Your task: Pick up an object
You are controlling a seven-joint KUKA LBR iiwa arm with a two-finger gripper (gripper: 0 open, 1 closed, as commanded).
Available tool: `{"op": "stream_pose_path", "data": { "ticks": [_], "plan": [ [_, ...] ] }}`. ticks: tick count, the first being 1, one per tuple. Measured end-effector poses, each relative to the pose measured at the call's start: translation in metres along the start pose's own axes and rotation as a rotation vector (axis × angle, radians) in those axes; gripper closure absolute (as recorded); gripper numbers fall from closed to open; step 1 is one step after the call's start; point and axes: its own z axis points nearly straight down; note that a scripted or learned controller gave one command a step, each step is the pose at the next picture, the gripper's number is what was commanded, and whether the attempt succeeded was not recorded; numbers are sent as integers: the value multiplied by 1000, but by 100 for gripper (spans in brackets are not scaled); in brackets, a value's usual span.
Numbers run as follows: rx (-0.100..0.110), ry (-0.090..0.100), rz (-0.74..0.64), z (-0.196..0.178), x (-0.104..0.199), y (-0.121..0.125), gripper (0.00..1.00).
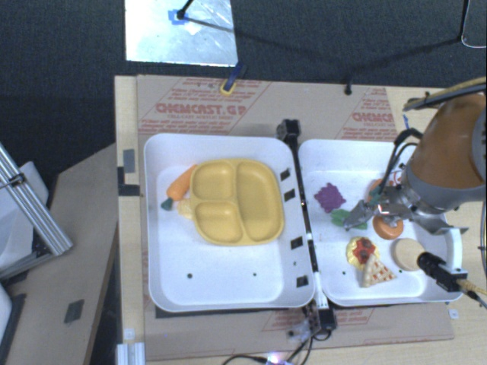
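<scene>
Dark carpet (61, 67) fills the upper frame; below it lies the bench (228, 101) with printed brown board. Left bin (228, 280), centre: yellow divided plate (232, 201), carrot (181, 182). Right bin (335, 158): purple grapes (329, 197), pizza slice (376, 272). My gripper (364, 215) hovers mid-right; whether my jaws are parted I cannot tell.

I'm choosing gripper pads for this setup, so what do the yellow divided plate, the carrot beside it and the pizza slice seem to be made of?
The yellow divided plate looks like moulded hard plastic: uniform colour, rounded compartment ridges, soft sheen. The carrot seems to be toy plastic, smooth and evenly orange with a green tip. The pizza slice is probably plastic or rubber play food; at this size its finish is unclear.
</scene>
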Motion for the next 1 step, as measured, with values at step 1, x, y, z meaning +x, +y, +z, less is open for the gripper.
{"op": "stream_pose_path", "data": {
  "ticks": [1],
  "plan": [
    [1,0,1,57,-4,-9,0]
  ]
}}
